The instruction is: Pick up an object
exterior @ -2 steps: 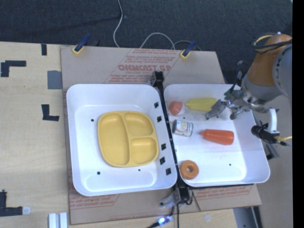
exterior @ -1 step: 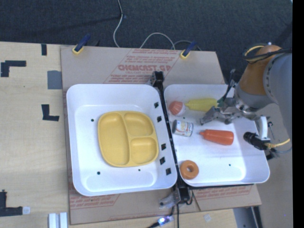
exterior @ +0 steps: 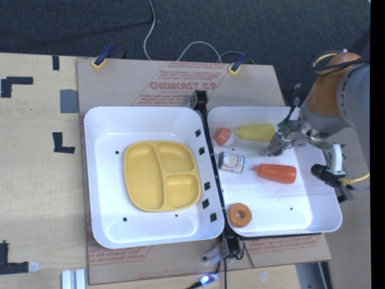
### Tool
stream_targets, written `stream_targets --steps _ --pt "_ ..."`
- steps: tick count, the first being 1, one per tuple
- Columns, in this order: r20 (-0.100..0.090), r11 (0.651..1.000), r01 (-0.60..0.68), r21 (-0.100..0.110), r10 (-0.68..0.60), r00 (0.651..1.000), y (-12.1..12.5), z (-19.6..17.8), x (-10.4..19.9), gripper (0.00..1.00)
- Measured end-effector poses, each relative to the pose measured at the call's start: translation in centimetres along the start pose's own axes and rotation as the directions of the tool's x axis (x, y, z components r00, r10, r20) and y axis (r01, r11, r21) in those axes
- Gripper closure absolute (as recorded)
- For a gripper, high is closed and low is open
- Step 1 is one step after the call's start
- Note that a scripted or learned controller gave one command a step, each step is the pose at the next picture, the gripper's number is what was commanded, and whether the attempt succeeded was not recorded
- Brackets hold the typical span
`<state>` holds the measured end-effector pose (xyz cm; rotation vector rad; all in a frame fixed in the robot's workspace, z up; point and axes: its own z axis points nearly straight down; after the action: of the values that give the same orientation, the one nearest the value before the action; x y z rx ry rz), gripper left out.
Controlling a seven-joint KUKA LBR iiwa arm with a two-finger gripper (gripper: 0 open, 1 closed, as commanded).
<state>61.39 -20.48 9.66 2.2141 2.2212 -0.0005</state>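
Two white bins (exterior: 96,161) share the bench. Right of centre, the claw (exterior: 278,147) hovers just above-left of one orange carrot (exterior: 277,173), beside one yellow corn (exterior: 255,132); its grip seems empty, though I cannot tell.

Even, fairly bright overhead light is falling across the scene, leaving the two white bins (exterior: 96,161) glowing almost washed out. Soft, short shadows are gathering under the yellow tray (exterior: 161,174) and along the bin walls. Fine detail is looking slightly soft and grainy throughout.
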Motion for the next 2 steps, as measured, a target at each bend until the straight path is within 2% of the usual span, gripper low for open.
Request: stream_targets --steps 2 --pt "-0.003 1.000 -0.002 0.001 0.002 1.000 0.8 -8.9 -0.2 1.00"
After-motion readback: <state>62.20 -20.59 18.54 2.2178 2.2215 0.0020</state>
